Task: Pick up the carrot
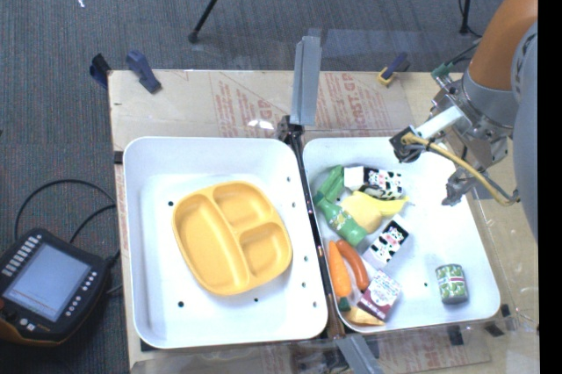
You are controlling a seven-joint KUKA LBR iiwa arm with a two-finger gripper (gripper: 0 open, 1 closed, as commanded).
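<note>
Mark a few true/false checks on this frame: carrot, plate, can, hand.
1. The carrot lies in the right bin. True.
2. The yellow plate sits in the right bin. False: it is in the left bin.
3. The hand holds the carrot. False: the hand is over the right bin's far right side, apart from the carrot, which lies at the bin's near left.
4. The green can stands apart from the pile, toward the right bin's near right corner. True.

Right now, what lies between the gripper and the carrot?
In the camera view, a cow-print carton and a red sausage lie between the gripper and the carrot.
</note>
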